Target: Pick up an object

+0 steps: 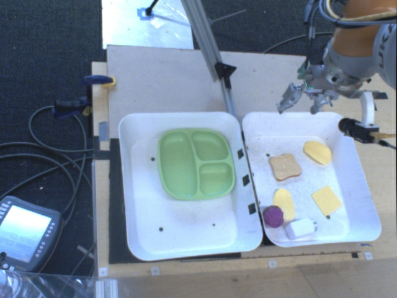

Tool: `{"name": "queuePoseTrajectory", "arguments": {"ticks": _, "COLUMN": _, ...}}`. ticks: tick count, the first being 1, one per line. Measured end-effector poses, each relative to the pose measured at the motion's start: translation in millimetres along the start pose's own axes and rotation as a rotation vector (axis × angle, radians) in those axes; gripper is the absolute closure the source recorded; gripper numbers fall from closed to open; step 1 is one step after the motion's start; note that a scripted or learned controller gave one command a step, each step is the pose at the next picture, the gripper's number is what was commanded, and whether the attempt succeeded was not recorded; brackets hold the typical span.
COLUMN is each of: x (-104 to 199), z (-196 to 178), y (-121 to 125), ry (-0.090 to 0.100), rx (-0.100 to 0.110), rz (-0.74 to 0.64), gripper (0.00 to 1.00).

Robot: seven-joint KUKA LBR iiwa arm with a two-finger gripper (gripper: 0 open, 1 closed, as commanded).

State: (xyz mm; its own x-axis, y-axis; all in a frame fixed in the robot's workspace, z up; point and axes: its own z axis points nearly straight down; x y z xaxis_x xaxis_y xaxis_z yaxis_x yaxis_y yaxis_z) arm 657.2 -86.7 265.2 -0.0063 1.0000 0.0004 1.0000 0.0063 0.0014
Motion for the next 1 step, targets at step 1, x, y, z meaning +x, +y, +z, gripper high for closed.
{"name": "queuePoseTrajectory", "arguments": {"ticks": 1, "x": -0.1, "z": -0.1, "y": 0.0, "ry": 0.0, "rx": 0.0, "rz": 0.0, "gripper": 0.0}}
